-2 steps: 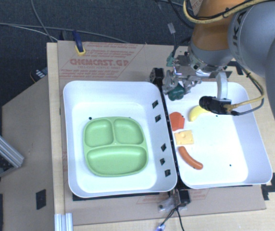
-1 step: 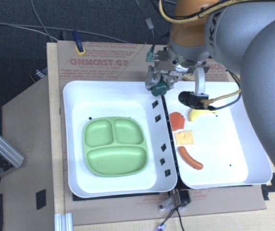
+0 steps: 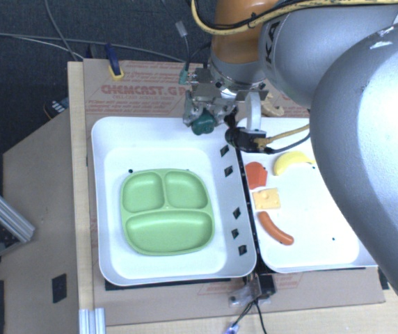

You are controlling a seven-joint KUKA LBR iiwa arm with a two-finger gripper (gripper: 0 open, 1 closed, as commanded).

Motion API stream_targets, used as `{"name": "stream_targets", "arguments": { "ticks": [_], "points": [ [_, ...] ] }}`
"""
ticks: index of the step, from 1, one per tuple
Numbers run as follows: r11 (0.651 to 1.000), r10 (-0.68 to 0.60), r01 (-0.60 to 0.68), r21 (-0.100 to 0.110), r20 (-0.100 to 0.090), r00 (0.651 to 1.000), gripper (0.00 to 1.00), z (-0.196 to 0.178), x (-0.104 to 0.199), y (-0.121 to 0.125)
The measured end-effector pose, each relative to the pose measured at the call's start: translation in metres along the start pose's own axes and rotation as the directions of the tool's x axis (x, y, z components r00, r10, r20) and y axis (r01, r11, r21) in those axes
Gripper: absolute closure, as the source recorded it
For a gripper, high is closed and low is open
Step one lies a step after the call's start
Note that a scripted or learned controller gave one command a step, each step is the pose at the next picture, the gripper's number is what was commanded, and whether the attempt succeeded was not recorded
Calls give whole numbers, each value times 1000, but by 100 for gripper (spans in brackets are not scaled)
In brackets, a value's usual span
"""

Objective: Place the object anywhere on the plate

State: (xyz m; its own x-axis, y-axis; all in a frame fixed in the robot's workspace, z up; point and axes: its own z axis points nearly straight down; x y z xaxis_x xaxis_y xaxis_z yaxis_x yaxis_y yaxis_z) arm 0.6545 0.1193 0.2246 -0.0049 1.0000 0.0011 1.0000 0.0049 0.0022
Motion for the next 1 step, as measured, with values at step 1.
{"name": "stream_targets", "arguments": {
  "ticks": [1],
  "points": [
    [1000,3,-3,1,1,1000,0,-1,-3,0]
  ]
}}
